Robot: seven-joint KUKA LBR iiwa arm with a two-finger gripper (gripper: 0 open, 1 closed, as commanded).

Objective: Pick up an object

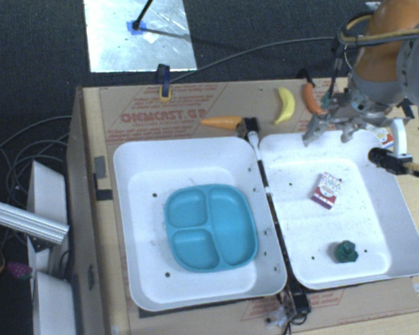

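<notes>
My hand (331, 128) hangs over the far edge of the right bin (410, 234), its two fingers spread wide with nothing between them. The small red-and-white carton (327, 190) lies in the middle of that bin, a dark green lump (345, 251) nearer. I judge the carton light and stiff, best pinched across its narrow sides; its print is too small to read. On the desk (212, 104), faded red lettering looks like "CHEMCAST".
</notes>
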